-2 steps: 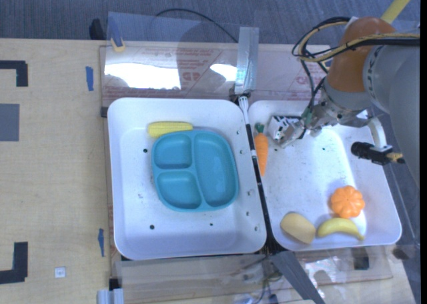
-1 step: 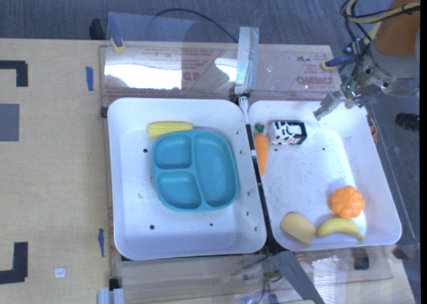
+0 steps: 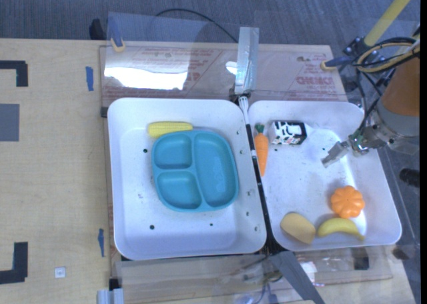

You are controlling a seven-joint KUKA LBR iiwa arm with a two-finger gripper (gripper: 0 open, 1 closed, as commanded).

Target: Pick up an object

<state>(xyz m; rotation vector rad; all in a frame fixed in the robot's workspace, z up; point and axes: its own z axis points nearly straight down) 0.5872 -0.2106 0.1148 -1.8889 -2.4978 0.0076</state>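
The right bin (image 3: 383, 183) holds an orange carrot (image 3: 261, 152) along its left wall and a black-and-white toy (image 3: 288, 133) near its back. An orange pumpkin (image 3: 347, 201), a yellow banana (image 3: 340, 228) and a tan potato-like piece (image 3: 297, 227) lie at its front. My gripper (image 3: 337, 153) hangs over the right bin's right half, above bare floor between the toy and the pumpkin, with nothing seen in it. The left bin (image 3: 127, 183) holds a blue divided plate (image 3: 195, 169) and a yellow corn cob (image 3: 169, 128) behind it.
A clear panel (image 3: 173, 63) and a grey upright post (image 3: 247, 59) stand behind the bins. Cables and a yellow rod (image 3: 393, 9) crowd the right side by the arm. A tan bench surface (image 3: 47, 163) lies to the left.
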